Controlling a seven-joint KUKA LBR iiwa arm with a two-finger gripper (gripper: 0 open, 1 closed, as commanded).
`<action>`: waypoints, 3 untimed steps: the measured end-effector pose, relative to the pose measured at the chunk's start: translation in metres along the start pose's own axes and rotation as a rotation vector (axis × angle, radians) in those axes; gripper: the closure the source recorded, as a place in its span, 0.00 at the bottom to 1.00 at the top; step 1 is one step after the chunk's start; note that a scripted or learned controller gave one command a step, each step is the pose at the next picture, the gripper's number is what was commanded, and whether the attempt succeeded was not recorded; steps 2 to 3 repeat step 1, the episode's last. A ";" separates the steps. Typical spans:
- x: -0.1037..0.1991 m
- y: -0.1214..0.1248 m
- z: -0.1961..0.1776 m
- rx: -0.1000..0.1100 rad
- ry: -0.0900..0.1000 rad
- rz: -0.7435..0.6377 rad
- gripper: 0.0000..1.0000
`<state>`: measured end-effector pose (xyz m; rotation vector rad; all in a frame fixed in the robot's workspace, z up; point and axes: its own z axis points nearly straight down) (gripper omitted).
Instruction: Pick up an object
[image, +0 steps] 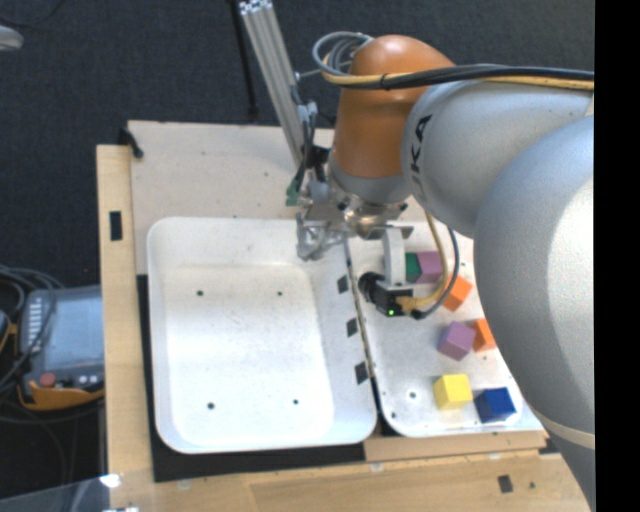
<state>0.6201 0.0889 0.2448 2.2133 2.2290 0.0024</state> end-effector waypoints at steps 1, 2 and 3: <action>-0.003 0.000 0.000 0.001 -0.002 0.004 0.00; -0.003 0.000 0.000 0.001 -0.002 0.004 0.00; -0.003 0.000 0.000 0.001 -0.002 0.004 0.00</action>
